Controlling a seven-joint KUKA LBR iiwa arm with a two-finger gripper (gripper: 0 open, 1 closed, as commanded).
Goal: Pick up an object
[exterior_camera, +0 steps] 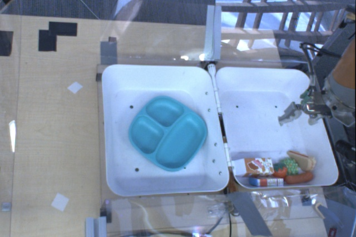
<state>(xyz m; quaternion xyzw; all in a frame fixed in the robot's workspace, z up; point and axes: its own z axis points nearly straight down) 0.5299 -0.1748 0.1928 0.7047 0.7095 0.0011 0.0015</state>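
Black squares (55, 34) are seen at the far left of the pale wooden surface (50, 130). Further right, the left bin (119, 174) is occupied by a blue plate (168, 132) with three compartments, laid flat near the bin's middle and set at a slant to the bin's walls. The right bin (256, 91) is joined to the left one along a shared edge.

In the near end of the right bin a small cluster of objects is gathered against the front wall. A small carton (257, 166) with red and white print is placed at the cluster's left, and a marker (266, 181) is laid just in front of it. To the right, a green piece (288, 165), possibly a toy vegetable, is flanked by a tan wedge (303, 159), and a red sausage (299, 178) is laid along the wall beneath them. The pieces are touching or nearly so.

The tool (290, 113) is held over the right side of the right bin, well apart from the cluster and above it in the view. Nothing is seen between its fingers; how far they are parted cannot be told. The arm (342, 83) is brought in from the right edge.
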